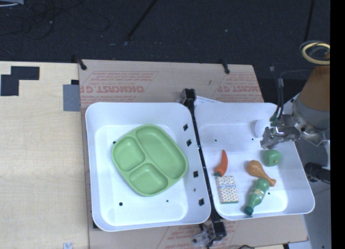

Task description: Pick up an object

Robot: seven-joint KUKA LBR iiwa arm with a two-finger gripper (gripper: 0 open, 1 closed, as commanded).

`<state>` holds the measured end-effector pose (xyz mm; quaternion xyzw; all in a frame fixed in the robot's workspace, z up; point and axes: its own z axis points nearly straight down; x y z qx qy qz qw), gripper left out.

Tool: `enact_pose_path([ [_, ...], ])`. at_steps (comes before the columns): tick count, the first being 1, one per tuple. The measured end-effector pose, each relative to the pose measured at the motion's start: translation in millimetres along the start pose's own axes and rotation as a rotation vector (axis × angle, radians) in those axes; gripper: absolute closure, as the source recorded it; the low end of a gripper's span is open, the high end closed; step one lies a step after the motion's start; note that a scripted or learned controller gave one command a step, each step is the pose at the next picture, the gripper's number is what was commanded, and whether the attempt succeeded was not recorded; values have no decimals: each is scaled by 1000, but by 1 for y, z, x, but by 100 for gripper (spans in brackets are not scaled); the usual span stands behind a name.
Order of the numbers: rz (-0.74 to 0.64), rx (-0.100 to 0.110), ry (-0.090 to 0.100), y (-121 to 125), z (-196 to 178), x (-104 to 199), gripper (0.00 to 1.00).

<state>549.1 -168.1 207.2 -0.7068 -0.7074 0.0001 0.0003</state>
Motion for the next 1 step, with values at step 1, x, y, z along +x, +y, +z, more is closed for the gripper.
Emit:
enact_pose_path([
  [1, -1, 3, 1, 8, 3, 53, 100],
])
